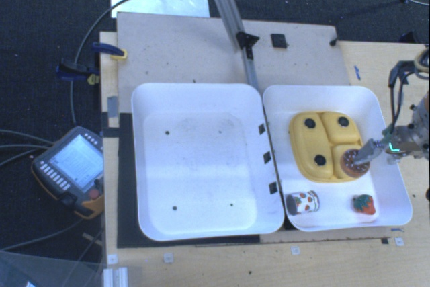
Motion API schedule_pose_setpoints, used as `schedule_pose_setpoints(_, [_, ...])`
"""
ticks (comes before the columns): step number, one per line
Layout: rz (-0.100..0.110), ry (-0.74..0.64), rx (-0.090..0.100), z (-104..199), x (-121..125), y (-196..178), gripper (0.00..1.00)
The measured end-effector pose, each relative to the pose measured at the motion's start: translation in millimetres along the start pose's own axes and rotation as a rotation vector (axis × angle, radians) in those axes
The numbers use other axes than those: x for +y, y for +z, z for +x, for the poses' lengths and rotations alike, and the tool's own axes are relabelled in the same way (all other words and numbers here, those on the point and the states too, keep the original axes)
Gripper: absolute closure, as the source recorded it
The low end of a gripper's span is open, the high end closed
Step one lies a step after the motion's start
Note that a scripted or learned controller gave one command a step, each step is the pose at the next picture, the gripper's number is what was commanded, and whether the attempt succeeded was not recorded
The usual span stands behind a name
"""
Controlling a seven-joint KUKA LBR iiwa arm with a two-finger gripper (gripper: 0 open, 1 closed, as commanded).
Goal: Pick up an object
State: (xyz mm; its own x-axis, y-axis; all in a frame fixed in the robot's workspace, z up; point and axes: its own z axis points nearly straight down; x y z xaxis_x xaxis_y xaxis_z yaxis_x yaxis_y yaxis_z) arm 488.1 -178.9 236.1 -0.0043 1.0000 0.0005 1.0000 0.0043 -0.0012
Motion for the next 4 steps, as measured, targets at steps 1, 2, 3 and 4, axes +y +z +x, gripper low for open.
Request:
schedule_pose_setpoints(1, [-0.003,0.0,-0.001,0,1,-1,0.0])
schedule_pose_setpoints(2, [0.001,0.002,0.0,2,7,59,0.0])
schedule_pose_setpoints(3, [0.001,0.003,0.001,8,5,103,0.0])
schedule_pose_setpoints(4, [0.003,0.003,0.006,6,6,147,0.0])
